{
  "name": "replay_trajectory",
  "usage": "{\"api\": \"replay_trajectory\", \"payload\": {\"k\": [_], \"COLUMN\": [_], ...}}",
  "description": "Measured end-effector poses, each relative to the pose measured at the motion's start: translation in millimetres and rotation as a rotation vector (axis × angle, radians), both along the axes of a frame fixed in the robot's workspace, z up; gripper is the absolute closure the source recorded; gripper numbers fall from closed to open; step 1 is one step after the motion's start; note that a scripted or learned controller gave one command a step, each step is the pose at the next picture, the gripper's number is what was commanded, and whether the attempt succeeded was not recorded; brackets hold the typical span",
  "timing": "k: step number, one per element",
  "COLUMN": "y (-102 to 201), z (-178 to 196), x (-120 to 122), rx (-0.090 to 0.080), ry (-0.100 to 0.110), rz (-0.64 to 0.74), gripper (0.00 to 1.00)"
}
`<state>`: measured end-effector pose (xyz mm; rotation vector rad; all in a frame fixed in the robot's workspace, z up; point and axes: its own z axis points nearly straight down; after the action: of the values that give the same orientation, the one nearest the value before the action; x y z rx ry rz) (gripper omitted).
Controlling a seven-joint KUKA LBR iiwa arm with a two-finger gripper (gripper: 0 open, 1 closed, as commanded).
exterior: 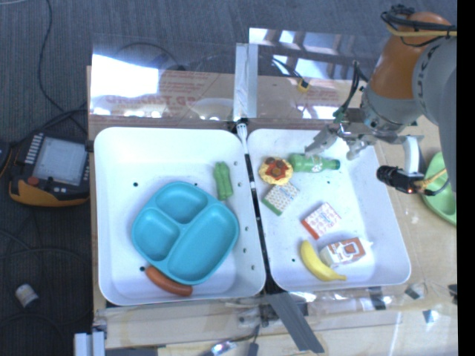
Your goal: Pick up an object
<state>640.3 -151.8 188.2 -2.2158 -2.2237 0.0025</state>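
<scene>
My gripper (338, 145) hangs over the back of the right bin (386, 221), its two fingers (320, 144) spread open with nothing between them. A green bottle (315, 164) lies on its side just below and in front of the fingers, apart from them. Beside the bottle sits a round pizza toy (276, 170), and in front of that a green-edged waffle piece (282, 196). Further forward lie a red and white box (321, 219), a small carton (346, 251) and a yellow banana (319, 263).
The left bin (111, 199) holds a blue divided plate (185, 231), a green pickle (223, 180) and a red sausage (168, 280). A ridge (252, 199) separates the bins. Clear panels (245, 87) stand behind them. A handheld pendant (48, 169) lies on the floor at left.
</scene>
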Motion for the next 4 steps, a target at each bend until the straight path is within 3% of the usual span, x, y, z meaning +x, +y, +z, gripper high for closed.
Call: {"api": "replay_trajectory", "payload": {"k": [1, 2, 3, 4], "y": [15, 43, 26, 23], "z": [-82, -99, -101, -93], "x": [11, 12, 23, 20], "rx": [-0.002, -0.005, 0.006, 0.001], "ry": [-0.001, -0.01, 0.031, 0.041], "rz": [-0.205, -0.237, -0.102, -0.102], "gripper": [0.0, 0.0, 0.0, 1.0]}}
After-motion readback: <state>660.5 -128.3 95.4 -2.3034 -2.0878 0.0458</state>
